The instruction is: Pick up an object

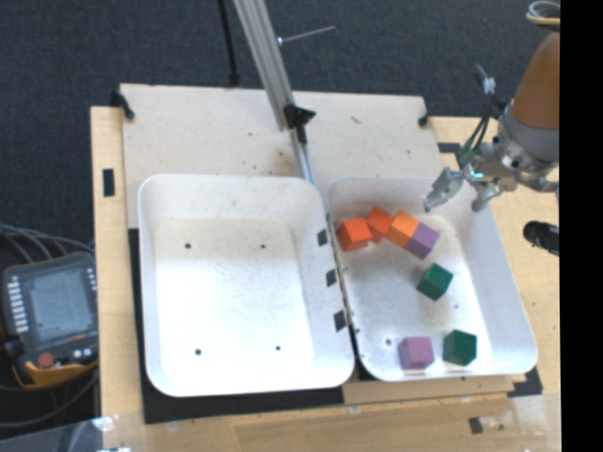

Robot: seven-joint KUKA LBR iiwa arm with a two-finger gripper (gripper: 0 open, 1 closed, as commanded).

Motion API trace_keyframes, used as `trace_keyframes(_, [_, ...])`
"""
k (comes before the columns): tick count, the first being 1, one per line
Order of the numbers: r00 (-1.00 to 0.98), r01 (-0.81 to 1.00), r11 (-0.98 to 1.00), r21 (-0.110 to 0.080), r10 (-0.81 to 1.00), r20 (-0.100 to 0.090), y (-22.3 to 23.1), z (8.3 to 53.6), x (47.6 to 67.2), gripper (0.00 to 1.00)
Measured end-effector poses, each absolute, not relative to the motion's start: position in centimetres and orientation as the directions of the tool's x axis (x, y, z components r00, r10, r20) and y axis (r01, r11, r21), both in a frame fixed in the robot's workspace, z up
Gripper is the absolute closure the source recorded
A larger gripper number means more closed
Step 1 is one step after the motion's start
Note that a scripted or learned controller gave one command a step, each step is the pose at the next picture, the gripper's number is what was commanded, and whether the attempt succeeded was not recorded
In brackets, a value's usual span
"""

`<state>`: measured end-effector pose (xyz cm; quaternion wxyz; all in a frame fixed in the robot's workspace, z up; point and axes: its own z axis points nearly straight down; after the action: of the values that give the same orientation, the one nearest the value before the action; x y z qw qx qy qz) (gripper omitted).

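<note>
I see pincer (pixel 461 192) spread wide, nothing between fingers, hovering over right bin (pixel 504 299) far rim. Nearest pickable: purple block (pixel 424 240) beside orange blocks (pixel 378 227), clustered tight, awkward grab.

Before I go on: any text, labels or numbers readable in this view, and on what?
None can be read.
Teach pendant at left: its screen and buttons are too blurred to read.
Blocks in the right bin: plain faces, no markings.
Left bin: dark specks, no print.
</note>
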<state>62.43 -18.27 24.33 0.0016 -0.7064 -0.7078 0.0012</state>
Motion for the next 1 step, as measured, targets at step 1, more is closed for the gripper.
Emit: trace_keyframes(1, [-0.004, 1.0, 0.004, 0.0, 1.0, -0.002, -18.31, 24.64, 62.51, 0.0])
